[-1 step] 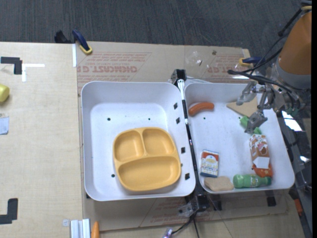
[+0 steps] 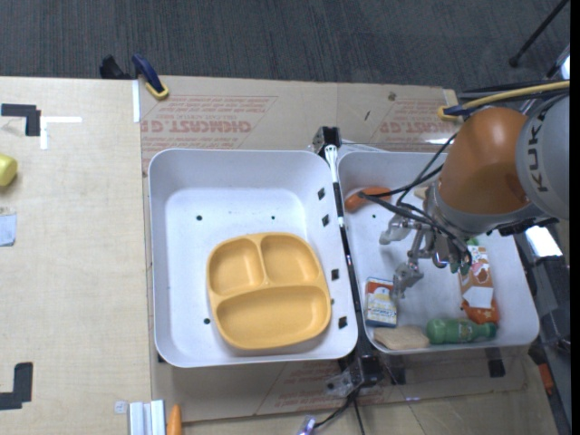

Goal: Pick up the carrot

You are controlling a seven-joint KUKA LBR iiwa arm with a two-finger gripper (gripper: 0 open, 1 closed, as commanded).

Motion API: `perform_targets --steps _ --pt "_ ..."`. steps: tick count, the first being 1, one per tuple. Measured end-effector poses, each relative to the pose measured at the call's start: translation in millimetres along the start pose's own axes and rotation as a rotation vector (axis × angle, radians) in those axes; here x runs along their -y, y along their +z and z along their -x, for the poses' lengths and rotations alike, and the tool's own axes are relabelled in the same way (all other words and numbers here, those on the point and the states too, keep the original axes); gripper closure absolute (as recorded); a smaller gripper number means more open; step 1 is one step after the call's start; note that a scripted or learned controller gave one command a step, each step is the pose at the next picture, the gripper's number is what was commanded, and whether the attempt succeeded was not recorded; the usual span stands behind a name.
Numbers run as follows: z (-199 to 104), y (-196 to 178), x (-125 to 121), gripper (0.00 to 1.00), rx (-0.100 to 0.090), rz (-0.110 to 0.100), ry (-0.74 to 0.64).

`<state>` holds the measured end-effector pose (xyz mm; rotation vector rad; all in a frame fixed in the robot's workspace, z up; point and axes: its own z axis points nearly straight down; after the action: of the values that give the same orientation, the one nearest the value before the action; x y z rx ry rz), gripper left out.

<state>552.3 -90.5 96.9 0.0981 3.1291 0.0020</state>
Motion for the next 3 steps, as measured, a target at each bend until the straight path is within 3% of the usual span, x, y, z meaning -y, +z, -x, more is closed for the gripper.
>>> perform_targets --steps 1,2,3 --pt "19.5 -256.7 -59.1 0.0 -0.002 -0.001 -0.178" --pt "-18.8 -95.1 -106.4 0.0 -0.008 -0.001 0.054" --pt "-79.0 -97.4 -117.8 0.0 -0.006 -0.001 -0.038"
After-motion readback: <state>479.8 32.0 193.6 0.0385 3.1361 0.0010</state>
